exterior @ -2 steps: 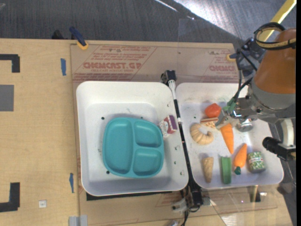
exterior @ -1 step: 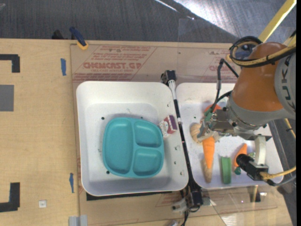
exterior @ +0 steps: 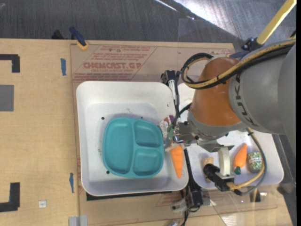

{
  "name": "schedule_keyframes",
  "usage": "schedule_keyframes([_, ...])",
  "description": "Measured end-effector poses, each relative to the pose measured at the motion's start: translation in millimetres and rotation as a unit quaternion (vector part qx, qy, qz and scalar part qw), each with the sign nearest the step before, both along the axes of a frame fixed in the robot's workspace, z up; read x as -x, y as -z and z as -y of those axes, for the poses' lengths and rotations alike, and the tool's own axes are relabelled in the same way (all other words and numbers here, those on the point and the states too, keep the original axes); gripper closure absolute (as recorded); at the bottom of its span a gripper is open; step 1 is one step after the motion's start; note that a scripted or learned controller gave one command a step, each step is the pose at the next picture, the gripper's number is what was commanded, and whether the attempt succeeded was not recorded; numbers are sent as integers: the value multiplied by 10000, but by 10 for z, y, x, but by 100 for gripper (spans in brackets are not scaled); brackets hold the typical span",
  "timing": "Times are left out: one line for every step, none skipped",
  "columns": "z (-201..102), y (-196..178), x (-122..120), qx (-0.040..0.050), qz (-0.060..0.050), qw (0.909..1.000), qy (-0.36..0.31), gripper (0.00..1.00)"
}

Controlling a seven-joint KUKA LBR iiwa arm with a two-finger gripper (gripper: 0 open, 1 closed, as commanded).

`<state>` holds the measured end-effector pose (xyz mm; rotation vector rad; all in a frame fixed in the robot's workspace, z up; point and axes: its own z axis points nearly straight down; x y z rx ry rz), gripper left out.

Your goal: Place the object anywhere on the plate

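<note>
Where the right wall of the left shallow white plastic bin [exterior: 89, 126] rises, a small orange plastic carrot [exterior: 177, 162] shows just beside the round-cornered teal plastic plate [exterior: 132, 147] with three compartments. The carrot is off the plate's right edge, with its broad end up toward the gripper [exterior: 174, 134] and its point toward the bin's near rim. The gripper sits directly above that broad end, close enough to seem touching. The view does not show whether it grips the carrot, nor how wide it stands. The plate lies flat in the middle of the left bin, and its compartments are bare. Behind the gripper, the grey arm with its orange band [exterior: 214, 98] covers much of the right shallow white plastic bin [exterior: 275, 171]. In the visible part of that bin lie a second orange carrot with a green tip [exterior: 240, 156], a green speckled ball [exterior: 255, 160] just beside it, and a small tan piece [exterior: 208, 161] farther left. Both bins rest on a brown cardboard sheet with red print [exterior: 113, 62], which lies on a pale wooden bench [exterior: 37, 126]. The bench top carries black corner marks [exterior: 11, 62], a grey square patch [exterior: 5, 98] and short strips of blue tape [exterior: 63, 66]. An orange-and-blue clamp [exterior: 80, 38] sits at the cardboard's far left corner. Beyond the bench's far edge runs a dark grey carpeted floor [exterior: 117, 8], crossed by a pale streak of light.
</note>
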<state>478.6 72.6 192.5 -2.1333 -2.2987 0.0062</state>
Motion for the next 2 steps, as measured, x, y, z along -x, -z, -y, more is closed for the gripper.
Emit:
schedule_keyframes([-490,-449,-10,-6,38,10000,-66,100])
schedule_keyframes([-472,-434,-7,6,23,10000,-50,0])
